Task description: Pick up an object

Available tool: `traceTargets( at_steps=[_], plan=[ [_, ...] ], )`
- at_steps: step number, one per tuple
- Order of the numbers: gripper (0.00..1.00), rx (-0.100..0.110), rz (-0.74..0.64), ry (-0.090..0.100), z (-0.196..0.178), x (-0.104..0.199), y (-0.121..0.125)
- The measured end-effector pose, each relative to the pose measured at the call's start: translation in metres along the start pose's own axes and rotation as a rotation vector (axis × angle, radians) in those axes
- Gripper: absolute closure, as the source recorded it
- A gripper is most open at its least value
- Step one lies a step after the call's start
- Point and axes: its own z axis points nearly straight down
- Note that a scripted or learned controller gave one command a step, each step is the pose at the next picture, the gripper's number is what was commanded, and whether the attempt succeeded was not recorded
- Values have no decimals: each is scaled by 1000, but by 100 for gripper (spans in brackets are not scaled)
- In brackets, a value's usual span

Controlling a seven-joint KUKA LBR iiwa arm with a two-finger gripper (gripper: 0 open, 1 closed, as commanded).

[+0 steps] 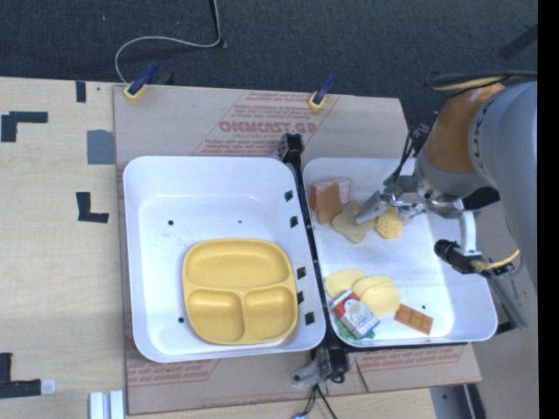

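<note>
Start with the big pieces: your arm (pixel 489 138) comes in from the right, its grey body and orange band hanging over the right bin (pixel 454 260), while the left bin (pixel 148 199) holds a yellow divided plate (pixel 240 291) well apart from the action. The wrist is pitched down and toward the left, carrying the gripper (pixel 382 206) low over the upper middle of the right bin. Its fingers look spread, one dark finger slanting down toward a tan bread-like slice (pixel 351 227) and the other side sitting against a small yellow corn-like piece (pixel 389 226); nothing sits plainly between them, so don't count anything as held. The likeliest target is that yellow piece, which lies just beside the tan slice, with an orange-brown block (pixel 327 201) near them toward the bin's left wall. That crowding is your main risk: if the fingers close here, they may catch the slice's edge and the rounded yellow piece together, and the rounded one could squirt out sideways. A descent slightly off could also just push both toward the wall. Lower in the bin, pale yellow slices (pixel 362 288), a red and green packet (pixel 356 315) and a small brown wafer (pixel 413 319) lie apart from the gripper and shouldn't interfere.
</note>
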Motion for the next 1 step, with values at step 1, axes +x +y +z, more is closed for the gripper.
traceTargets(
  at_steps=[1],
  plan=[
    [0, -1, -3, -2, -4, 63, 44]
  ],
)
